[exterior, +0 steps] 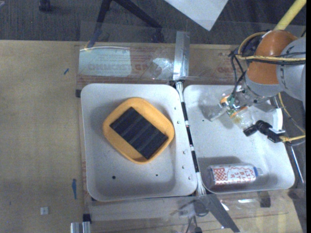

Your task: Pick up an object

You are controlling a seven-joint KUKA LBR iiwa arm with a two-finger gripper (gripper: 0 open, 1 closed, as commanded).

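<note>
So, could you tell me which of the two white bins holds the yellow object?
The left bin holds the yellow object; the right bin, under the tool, holds a red-patterned tube.

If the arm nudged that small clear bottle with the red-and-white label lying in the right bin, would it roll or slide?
The small clear bottle with the red-and-white label lies on its side near the right white bin's front wall, so a push across its length would probably roll it. It looks round and smooth, likely slippery for two fingers. It seems small, so probably light.
</note>
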